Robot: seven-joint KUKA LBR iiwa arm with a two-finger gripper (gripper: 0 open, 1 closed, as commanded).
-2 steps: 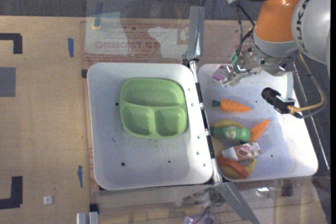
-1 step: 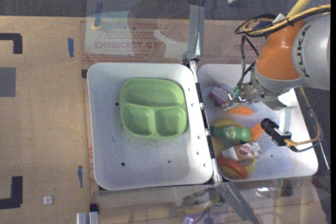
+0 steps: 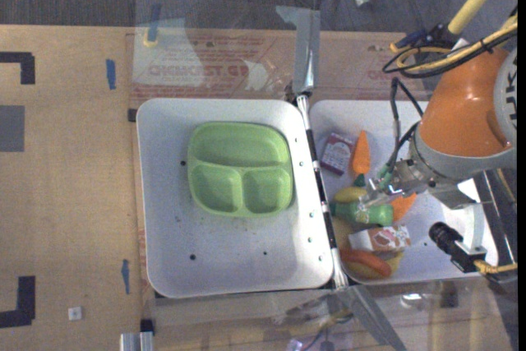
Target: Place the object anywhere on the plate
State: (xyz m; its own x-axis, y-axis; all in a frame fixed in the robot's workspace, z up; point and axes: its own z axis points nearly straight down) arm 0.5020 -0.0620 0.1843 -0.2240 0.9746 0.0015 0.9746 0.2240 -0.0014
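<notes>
- Nearest me, by the divider in the right bin [image 3: 460,259], a red-orange toy [image 3: 367,263] lies with a white packet [image 3: 380,238] just behind it.
- Mid-bin, I see the gripper [image 3: 386,191] down over a green toy [image 3: 374,214] and a yellow one [image 3: 349,195]; parted or closed, I can't tell.
- Across the divider, the green plate [image 3: 240,168] sits in the left bin [image 3: 164,242], well apart from the toys.
- Furthest back, a carrot [image 3: 361,152] lies beside a purple box [image 3: 335,152].

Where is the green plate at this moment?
The green plate lies in the left bin, in its upper middle part, apart from the toy food pile in the right bin.
</notes>
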